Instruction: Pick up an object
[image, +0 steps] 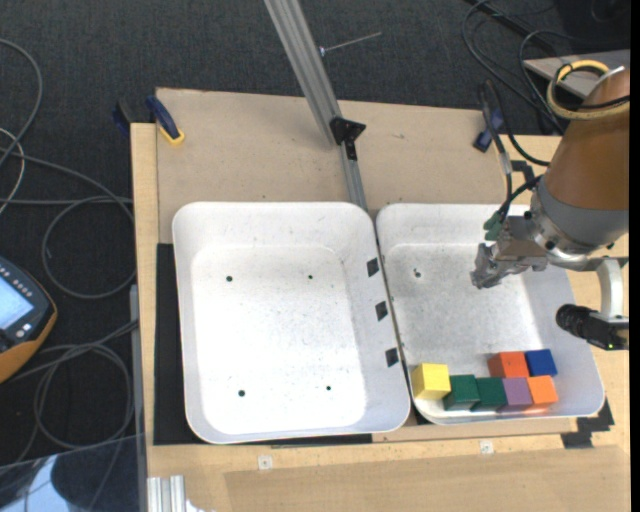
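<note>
1. Coloured blocks (495, 382) cluster along the right bin's (440, 300) near edge; the yellow block (432, 378) sits slightly apart.
2. The gripper (487, 268) hovers above, carrying nothing; its opening I cannot tell.
3. Best aim: descend squarely over yellow, clear of neighbours.

Yellow block (432, 378), green blocks (477, 390), perhaps speckled white bins (275, 225).

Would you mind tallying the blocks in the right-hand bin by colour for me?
Yellow block: 1
Green blocks: 2
Orange blocks: 2
Blue block: 1
Purple block: 1
Total: 7, all clustered along the near edge of the right bin.
</note>
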